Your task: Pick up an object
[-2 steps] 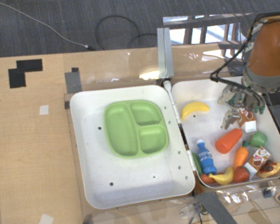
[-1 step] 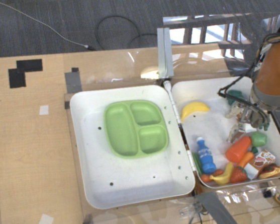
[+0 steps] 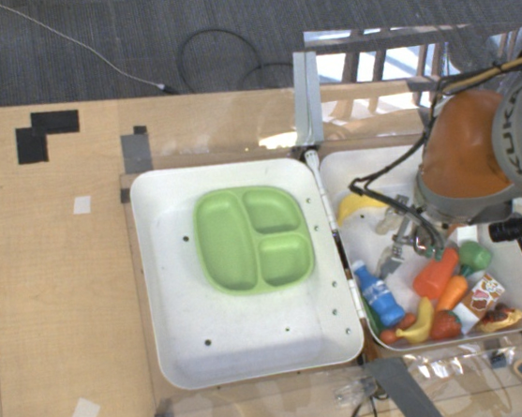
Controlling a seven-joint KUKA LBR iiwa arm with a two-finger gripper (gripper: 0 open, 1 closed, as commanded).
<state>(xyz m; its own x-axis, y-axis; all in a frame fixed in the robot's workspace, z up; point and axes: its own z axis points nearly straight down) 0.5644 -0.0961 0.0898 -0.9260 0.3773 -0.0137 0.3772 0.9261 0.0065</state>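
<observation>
Reaching in from the right of the camera view, the grey arm [image 3: 504, 149] with its orange band hangs over the right bin [image 3: 333, 177], and its end effector [image 3: 400, 252] sits low above the bin's middle. Whether it is apart or together cannot be told from this slant, and nothing shows between its tips.

The right bin holds a crowd of toy objects along its near half: a blue bottle [image 3: 378, 297] lying close to the left wall, a yellow banana [image 3: 417, 325] near the front rim, an orange carrot-like piece [image 3: 437, 277] just right of the end effector, a green piece [image 3: 474, 254] beside it, a red piece [image 3: 444, 326] by the banana, and a small printed box [image 3: 486, 293] toward the right wall. A yellow object [image 3: 355, 206] lies apart from these, toward the far left corner. Bare white floor remains in the far half of this bin, around the yellow object.

The left bin [image 3: 180, 354] carries a green divided plate [image 3: 251, 239] near its centre, with open white floor all round it up to the rims. The two bins meet edge to edge along a shared wall. The wooden bench [image 3: 56, 304] lies bare to the left.
</observation>
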